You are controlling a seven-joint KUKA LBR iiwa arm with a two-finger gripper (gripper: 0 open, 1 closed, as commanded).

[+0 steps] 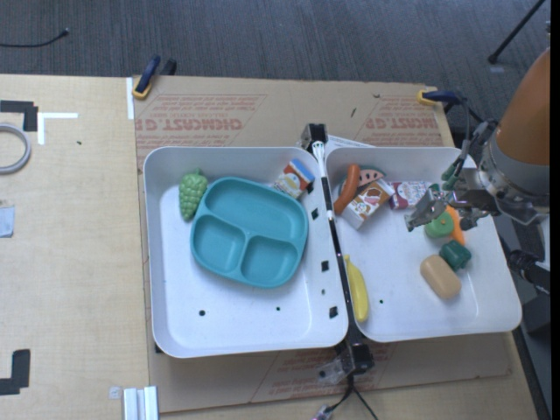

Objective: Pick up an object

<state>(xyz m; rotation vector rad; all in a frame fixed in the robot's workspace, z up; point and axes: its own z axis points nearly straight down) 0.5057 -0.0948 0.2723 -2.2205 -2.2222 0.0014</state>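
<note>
Banana (pixel 357 292) at right bin's (pixel 411 322) near edge; jaws (pixel 435 212) over green toy (pixel 439 226)

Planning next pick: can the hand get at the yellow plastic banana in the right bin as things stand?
Probably yes. The yellow plastic banana lies by itself against the left wall of the right white bin, nothing on top. The hand hovers over the bin's right side. That wall beside it may crowd a finger.

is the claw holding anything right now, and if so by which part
Cannot be told. The claw is low in the right bin, right over a green and orange toy, but the view does not show the toy gripped.
</note>
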